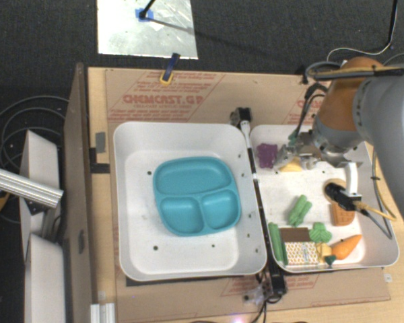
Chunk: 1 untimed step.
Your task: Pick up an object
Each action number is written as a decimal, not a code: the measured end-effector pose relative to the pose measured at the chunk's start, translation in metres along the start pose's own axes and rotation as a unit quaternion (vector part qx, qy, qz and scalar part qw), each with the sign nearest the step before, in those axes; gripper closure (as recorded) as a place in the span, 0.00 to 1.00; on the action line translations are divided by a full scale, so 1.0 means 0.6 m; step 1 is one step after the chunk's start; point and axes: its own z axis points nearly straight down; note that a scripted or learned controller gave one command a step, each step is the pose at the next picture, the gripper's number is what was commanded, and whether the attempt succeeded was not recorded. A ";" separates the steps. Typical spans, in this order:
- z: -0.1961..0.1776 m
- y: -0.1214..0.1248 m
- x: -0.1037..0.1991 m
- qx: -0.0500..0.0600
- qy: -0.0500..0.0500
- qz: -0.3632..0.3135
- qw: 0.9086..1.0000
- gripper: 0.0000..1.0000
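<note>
1. The table (188, 93) carries two shallow white bins side by side, and the divider where they meet serves as the landmark here.
2. The left bin (131, 180) holds a teal divided plate (196, 195) lying flat, just left of the divider.
3. The right bin (380, 244) holds the small objects. A purple block (266, 155) lies just right of the divider near the far end.
4. A yellow piece (291, 167) sits just beyond the purple block, further from the divider.
5. A green pea pod (299, 210) lies further right, mid-bin, and a carrot (345, 246) rests well right of the divider at the near end.
6. A patterned box (301, 253) lies just right of the divider at the near end, beside a green leafy toy (320, 233).
7. The end effector (297, 152) hangs over the yellow piece, right of the purple block; whether it is open or closed cannot be told.
</note>
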 end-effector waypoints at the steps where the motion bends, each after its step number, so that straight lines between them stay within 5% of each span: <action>1: -0.027 0.002 0.000 -0.004 0.000 -0.001 1.000 1.00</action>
